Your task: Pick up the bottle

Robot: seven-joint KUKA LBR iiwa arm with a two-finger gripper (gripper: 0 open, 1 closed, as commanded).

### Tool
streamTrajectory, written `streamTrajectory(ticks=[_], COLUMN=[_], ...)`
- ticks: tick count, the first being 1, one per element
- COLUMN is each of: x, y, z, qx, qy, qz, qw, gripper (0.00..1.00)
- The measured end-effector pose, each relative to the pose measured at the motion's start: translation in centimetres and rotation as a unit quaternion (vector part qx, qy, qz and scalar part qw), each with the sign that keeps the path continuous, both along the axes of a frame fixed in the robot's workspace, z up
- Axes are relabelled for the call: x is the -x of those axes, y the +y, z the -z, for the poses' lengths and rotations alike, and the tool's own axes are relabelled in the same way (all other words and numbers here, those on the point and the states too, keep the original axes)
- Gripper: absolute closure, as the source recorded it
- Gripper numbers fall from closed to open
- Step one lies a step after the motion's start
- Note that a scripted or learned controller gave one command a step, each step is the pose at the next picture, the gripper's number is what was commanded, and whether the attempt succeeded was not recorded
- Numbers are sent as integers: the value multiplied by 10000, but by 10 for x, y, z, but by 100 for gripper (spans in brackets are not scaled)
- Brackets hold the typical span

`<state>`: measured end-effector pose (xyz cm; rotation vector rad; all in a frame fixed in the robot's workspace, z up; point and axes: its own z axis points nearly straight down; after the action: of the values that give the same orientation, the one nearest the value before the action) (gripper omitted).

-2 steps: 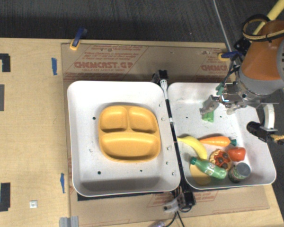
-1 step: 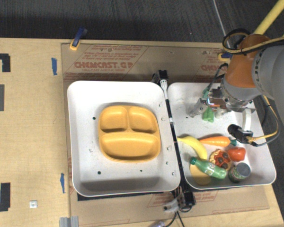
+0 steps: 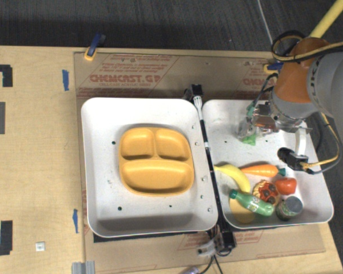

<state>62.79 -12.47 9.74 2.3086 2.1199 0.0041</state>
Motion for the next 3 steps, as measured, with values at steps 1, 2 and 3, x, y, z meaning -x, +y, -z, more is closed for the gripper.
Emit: streamTrajectory(ticks=[1, 2, 3], x=[56, 63, 70], y=[-18, 53, 109], z=[10, -141, -87], qx=[-8, -22, -24], qy=[17, 31, 45], qz=[-391, 976, 788], qw=[9992, 9952, 9969], gripper=[100, 100, 100])
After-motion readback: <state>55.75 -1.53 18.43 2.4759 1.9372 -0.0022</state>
